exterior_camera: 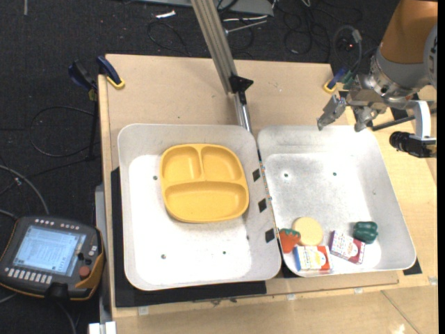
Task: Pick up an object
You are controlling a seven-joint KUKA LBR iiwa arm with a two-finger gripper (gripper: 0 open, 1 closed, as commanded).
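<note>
Several small objects lie along the near edge of the right bin (327, 186): a red and orange toy (289, 239), a pale round disc (308, 229), a white and red carton (312, 258), a small pink box (347, 246) and a green lump (365, 232). My gripper (344, 115) hangs above the far edge of the right bin, well away from those objects. Its fingers are spread apart with nothing between them.
A yellow divided plate (204, 182) rests in the left bin (139, 200). A slanted metal pole (217, 37) rises from between the bins. A teach pendant (49, 255) lies on the floor at left. Clamps (104, 72) sit at the bench's far left corner.
</note>
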